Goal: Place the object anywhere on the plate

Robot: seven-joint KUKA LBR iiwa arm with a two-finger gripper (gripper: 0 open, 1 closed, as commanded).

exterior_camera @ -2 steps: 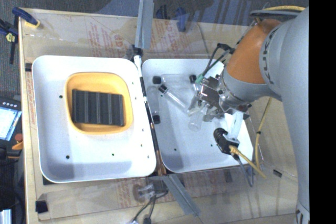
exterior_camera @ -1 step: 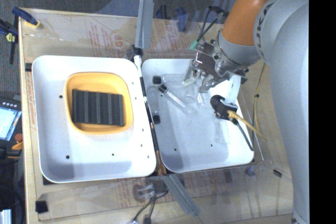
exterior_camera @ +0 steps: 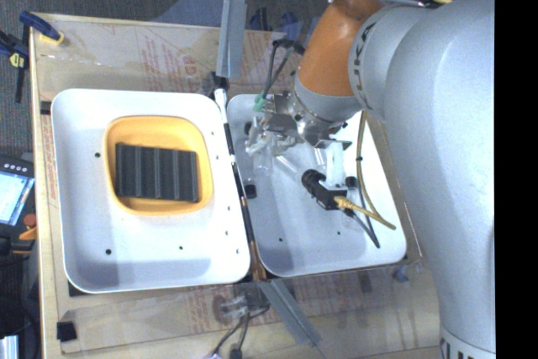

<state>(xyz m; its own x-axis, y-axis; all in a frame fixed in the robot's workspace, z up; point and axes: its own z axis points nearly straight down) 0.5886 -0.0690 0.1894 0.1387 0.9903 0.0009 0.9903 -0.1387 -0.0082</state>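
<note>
A yellow plate (exterior_camera: 156,130) lies in the left white bin (exterior_camera: 134,265), towards its back. A dark ridged rectangular object (exterior_camera: 157,172) rests flat on the plate and covers most of its middle. My gripper (exterior_camera: 262,140) hangs low over the back left corner of the right white bin (exterior_camera: 328,252), close to the wall between the two bins. It is to the right of the plate and apart from the dark object. The grey arm with its orange band (exterior_camera: 336,46) comes in from the right and hides much of the right bin's far side.
The bins sit side by side on a plywood bench (exterior_camera: 126,46). A grey metal rail (exterior_camera: 231,25) stands behind the gap between them, and another bracket (exterior_camera: 286,311) sits at the front. A blue clamp (exterior_camera: 40,25) is at the bench's back left corner.
</note>
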